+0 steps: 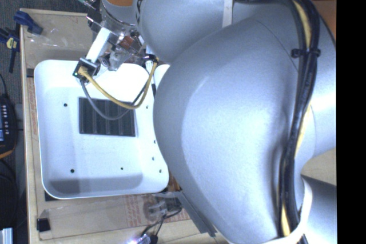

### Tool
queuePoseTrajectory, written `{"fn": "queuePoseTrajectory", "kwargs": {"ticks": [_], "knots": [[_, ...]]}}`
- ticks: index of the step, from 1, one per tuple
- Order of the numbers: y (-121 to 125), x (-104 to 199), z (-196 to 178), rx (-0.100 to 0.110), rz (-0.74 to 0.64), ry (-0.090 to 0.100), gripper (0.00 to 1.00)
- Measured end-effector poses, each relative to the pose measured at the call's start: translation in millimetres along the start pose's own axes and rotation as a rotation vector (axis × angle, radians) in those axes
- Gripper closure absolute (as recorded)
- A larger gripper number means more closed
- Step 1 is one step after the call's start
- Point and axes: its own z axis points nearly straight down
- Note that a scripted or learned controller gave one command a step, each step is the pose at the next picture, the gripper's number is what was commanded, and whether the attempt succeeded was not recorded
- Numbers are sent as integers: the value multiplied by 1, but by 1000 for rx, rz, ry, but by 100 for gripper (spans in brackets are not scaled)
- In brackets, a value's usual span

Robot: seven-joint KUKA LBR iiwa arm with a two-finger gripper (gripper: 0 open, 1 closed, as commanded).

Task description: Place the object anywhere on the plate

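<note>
The grey arm reaches in from the right, and its bulk hides most of the right side of the camera view. My gripper [118, 54] hangs over the far edge of the left white bin [57, 174], below the orange band. Nothing shows between or under it that I can make out. A dark grey ribbed rectangle [107, 117] lies flat on the bin floor, a little in front of the gripper and apart from it. No plate can be made out; the right bin is almost wholly hidden behind the arm.
The wooden bench [51, 31] frames the bin. A blue clamp [26, 21] sits at its far left corner. A dark device [4, 123] stands beyond the bench's left edge. A sliver of the right bin [162, 70] shows beside the arm.
</note>
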Motion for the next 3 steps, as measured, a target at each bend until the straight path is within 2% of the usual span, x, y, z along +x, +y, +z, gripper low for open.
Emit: {"fn": "queuePoseTrajectory", "kwargs": {"ticks": [1,2,3], "knots": [[-19,6,177,-1,535,-1,100],[-82,-92,68,-2,682,1,100],[-93,-149,-68,-6,666,6,100]]}}
